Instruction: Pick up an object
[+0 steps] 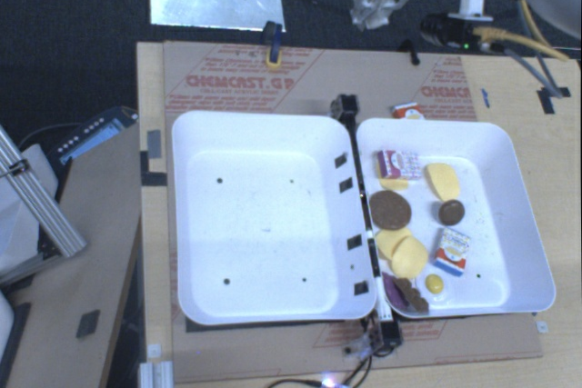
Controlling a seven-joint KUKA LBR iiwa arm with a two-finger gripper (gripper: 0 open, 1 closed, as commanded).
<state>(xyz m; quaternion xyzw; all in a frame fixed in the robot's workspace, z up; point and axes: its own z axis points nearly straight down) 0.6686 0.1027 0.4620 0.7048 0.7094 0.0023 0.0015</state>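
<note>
I picked the flat brown round cookie-like disc (389,211) in the right white bin (523,195); it looked light, stiff and thin, best pinched across its rim. My claw (380,0) hung beyond the worktop (300,73); its opening I couldn't tell.

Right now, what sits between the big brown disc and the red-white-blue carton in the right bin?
In the camera view, the yellow pieces lie between the big brown disc and the red-white-blue carton; the small dark brown disc sits just above that line.
</note>
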